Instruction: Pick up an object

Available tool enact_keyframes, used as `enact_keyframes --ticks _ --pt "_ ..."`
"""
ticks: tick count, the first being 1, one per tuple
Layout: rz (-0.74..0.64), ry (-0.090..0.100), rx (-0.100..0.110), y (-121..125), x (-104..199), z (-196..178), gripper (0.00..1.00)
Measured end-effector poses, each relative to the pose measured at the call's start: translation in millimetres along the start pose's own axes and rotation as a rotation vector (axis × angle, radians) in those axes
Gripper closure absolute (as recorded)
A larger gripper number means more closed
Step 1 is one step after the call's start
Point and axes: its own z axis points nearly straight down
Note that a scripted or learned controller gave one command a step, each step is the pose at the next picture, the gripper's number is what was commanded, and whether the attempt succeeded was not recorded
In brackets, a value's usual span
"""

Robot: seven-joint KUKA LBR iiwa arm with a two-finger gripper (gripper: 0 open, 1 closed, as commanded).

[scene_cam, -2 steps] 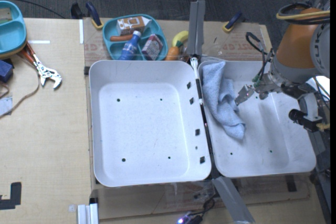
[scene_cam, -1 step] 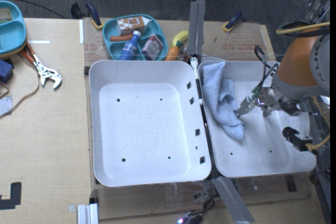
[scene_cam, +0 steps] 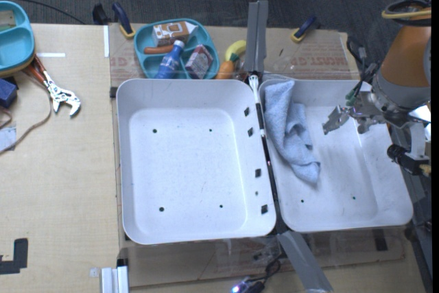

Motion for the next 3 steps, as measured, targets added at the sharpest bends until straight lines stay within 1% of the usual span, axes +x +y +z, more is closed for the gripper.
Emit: enact_keyframes --ticks 1,2,3 --pt "-0.071 0.002 0.003 0.6 64.9 39.4 0.00" --pt "-0.214 0.002 0.001 -86.4 57.8 49.2 0.00" --pt "-0.021 0.001 -0.001 -47.3 68.8 49.1 0.00"
